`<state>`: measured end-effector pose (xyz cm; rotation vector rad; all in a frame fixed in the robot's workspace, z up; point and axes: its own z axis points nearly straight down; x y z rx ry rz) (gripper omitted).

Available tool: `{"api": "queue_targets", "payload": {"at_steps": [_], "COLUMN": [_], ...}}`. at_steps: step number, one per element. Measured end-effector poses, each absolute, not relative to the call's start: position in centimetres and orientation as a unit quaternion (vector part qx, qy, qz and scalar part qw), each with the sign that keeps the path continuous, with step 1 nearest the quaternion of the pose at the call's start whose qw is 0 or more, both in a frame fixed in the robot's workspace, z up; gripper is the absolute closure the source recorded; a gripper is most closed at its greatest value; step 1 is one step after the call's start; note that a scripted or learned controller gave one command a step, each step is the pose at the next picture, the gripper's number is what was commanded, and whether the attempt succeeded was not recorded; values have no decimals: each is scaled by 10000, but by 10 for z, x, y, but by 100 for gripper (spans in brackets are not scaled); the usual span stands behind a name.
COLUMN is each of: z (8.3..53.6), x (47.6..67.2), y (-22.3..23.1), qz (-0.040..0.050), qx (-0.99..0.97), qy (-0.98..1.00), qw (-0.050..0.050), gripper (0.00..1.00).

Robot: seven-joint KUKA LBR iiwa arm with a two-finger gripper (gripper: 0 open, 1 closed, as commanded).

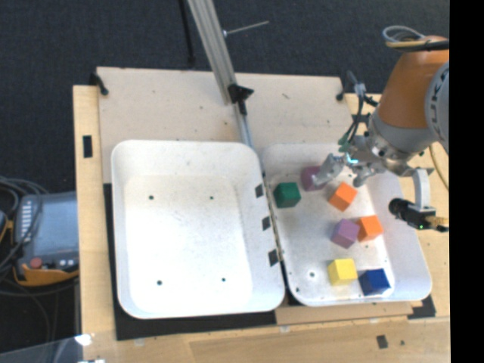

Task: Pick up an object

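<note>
The right bin point(408, 278) holds a green cube point(286, 195), two orange cubes point(342, 197) point(370, 228), a purple cube point(345, 233), a yellow cube point(342, 271) and a blue cube point(374, 281). The gripper point(344, 171) hangs over a mauve object point(311, 177), seemingly spread, gripping nothing.

A pale wooden bench point(174, 104) sits on dark carpet point(91, 21). A grey metal rail point(215, 40) slants down from the top edge to a black clamp point(240, 94). At the left edge lie black cables point(17, 195) and what may be a grey control pendant point(51, 229) with orange trim.
</note>
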<state>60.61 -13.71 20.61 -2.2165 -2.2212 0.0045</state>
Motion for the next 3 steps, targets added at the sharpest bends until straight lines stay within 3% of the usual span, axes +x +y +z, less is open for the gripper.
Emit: {"api": "queue_targets", "payload": {"at_steps": [1,2,3], "z": [209,148,121], "x": [607,600,606], "y": [-137,-136,-138], "qz": [-2,20,-52], "qx": [-7065,-7073,-7077], "qy": [-7077,-7070,-7064], "qw": [-2,15,-80], "gripper": [0,0,0]}}
